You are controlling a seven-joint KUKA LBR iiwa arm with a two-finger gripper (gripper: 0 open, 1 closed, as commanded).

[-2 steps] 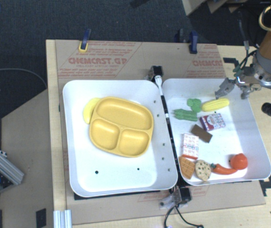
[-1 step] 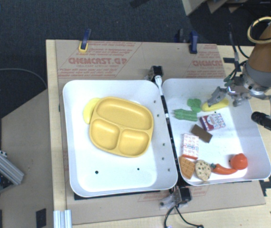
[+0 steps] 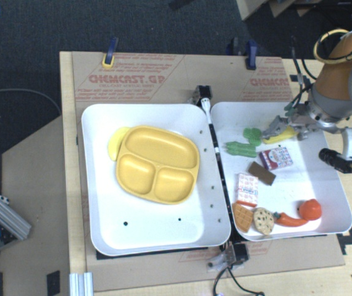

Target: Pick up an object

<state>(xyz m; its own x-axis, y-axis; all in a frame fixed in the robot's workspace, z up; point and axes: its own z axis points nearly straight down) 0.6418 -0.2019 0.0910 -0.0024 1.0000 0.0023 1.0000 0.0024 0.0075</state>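
Brown board covers your counter (image 3: 163, 73), clamped at the back edge, dark carpet beyond. Your left bin (image 3: 96, 165) carries a yellow tray (image 3: 157, 164). Your hand (image 3: 285, 126) sits low in the right bin (image 3: 343, 196) over a yellow piece (image 3: 281, 137), beside green toys (image 3: 245, 142); its grip I cannot tell.

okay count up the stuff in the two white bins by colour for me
Yellow: 3, the plate, a piece behind it, one by the gripper
Green: 2
Red or orange: 2
Brown or tan: 3
White and pink: 1
Total: 11
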